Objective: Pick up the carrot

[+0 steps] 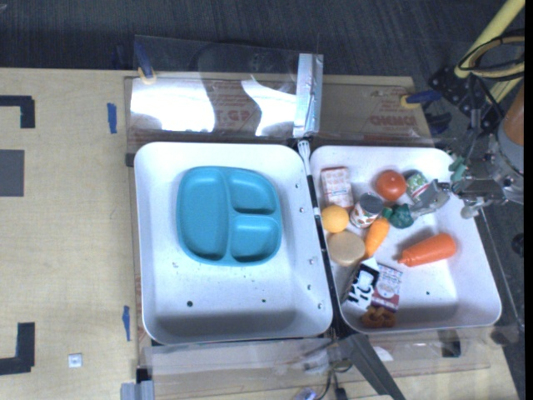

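The carrot [428,250] lies on its side in the right bin [475,294], right of centre, thick end pointing right, free on the white floor. A second, smaller carrot [376,236] lies tilted just to its left, its green top [401,217] at the far end. Left of that sit a tan round piece [346,247] and a yellow lemon [335,219]. Farther back are a small pink carton [336,185], a tomato [390,184] and a small can [364,212]. Nearer, a black-and-white carton [361,285] and a red-and-white packet [388,286] lie touching.

The gripper [429,197] hangs over the far right part of that bin, above and beyond the carrot, arm entering from the right edge. Grip state: cannot tell. Nothing visible is held.

The left bin [166,307] holds a blue divided plate [229,214].
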`<state>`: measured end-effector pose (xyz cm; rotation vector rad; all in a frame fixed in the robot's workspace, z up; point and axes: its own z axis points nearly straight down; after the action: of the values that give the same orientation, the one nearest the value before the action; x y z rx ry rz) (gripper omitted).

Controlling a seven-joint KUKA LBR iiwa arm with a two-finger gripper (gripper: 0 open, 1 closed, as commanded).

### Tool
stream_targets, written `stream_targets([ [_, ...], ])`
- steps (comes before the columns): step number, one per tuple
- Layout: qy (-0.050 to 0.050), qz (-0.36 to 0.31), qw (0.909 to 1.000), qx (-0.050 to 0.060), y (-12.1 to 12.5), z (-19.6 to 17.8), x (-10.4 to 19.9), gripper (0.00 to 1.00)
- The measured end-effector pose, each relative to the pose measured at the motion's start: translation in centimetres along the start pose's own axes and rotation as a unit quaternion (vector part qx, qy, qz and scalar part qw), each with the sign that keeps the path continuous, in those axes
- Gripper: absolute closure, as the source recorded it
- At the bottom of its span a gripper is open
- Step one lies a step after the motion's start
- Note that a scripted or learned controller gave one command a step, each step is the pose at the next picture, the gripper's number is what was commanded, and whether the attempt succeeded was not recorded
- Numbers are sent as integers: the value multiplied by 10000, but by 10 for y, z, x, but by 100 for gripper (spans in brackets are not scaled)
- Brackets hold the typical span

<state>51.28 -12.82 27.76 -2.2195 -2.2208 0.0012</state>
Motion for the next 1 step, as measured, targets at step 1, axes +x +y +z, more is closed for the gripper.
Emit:
stream_targets([
  [1,16,-784,9969,58,34,164,7,0],
])
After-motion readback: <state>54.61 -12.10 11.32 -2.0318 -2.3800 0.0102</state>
